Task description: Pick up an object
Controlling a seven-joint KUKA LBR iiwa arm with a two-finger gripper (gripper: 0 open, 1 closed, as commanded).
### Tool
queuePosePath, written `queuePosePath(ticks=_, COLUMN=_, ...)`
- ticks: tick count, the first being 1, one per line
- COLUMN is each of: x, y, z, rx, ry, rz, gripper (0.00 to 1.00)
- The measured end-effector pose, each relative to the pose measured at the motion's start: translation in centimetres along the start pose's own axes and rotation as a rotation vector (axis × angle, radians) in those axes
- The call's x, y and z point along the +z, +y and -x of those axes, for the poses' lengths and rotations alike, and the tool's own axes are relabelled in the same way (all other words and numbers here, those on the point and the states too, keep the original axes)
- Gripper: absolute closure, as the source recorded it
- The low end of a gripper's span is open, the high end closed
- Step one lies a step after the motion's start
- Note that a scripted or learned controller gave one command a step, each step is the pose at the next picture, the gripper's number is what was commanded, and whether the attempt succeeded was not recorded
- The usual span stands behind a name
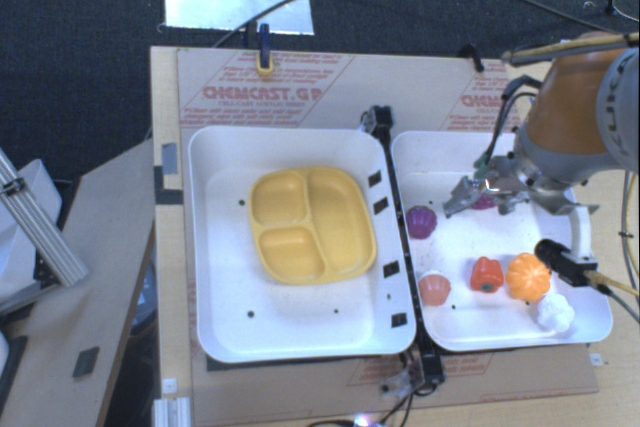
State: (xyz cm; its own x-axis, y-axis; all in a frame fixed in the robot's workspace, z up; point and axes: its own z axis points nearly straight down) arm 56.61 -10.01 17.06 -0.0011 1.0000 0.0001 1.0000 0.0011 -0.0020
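Camera view: the hand (487,196) hangs low in the right bin (600,315), over a pinkish object (484,203); whether it grips, I cannot tell.

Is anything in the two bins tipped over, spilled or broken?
Nothing stands out. The yellow tray lies flat in the left bin, slightly turned. The small toy foods sit loose and apart in the right bin, none visibly broken.

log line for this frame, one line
arm: over right bin | gripper: above bin floor, holding nothing seen | right bin: purple piece, pink piece, red pepper, orange pumpkin | left bin: yellow tray
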Motion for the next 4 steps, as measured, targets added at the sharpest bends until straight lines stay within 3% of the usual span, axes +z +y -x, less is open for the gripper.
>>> queuePosePath(ticks=2, x=8.9, y=-0.2, z=0.0, rx=0.0, ry=0.001, rz=0.0, gripper=0.0)
queuePosePath(ticks=3, x=7.6, y=-0.1, z=0.1, rx=0.0, ry=0.0, rz=0.004, gripper=1.0)
queuePosePath(ticks=4, x=1.2, y=-0.3, z=0.3, rx=-0.002, ry=-0.001, rz=0.008, gripper=1.0)
